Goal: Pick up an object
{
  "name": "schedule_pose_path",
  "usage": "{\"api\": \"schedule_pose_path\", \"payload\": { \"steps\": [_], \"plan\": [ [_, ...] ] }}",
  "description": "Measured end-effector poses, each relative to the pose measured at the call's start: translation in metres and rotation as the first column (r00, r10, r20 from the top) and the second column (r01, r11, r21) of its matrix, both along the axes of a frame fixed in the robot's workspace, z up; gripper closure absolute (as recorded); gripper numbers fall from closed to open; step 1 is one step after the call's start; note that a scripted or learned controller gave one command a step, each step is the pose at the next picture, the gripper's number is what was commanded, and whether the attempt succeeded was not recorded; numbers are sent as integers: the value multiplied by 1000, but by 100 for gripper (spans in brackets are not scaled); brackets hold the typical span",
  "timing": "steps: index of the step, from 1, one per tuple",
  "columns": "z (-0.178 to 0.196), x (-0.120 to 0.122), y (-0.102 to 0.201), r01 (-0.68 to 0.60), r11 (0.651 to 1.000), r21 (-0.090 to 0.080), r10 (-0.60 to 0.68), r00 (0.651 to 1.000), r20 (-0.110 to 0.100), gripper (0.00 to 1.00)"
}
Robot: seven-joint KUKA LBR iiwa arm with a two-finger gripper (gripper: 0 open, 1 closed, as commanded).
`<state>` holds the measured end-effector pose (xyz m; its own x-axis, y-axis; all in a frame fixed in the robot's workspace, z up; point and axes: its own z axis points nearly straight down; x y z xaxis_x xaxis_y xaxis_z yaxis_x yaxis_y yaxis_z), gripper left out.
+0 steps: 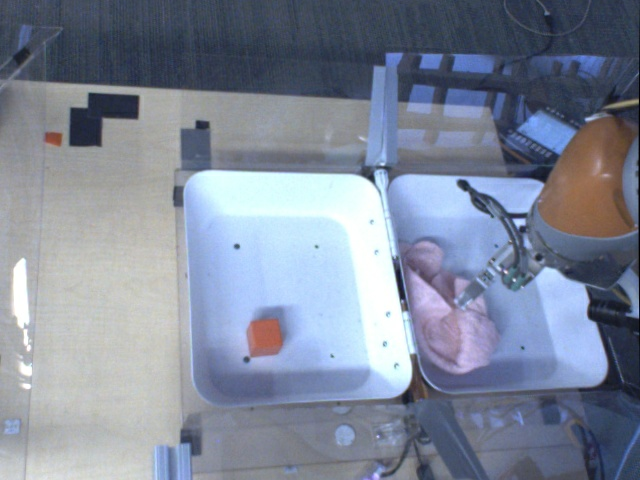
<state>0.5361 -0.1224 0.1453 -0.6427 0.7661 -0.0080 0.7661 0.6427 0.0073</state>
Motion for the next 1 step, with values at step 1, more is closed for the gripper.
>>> {"api": "schedule_pose_path", "payload": {
  "steps": [1],
  "plan": [
    [-54, 29, 9, -18, 1000, -1, 18, 1000, 6, 0]
  ]
}}
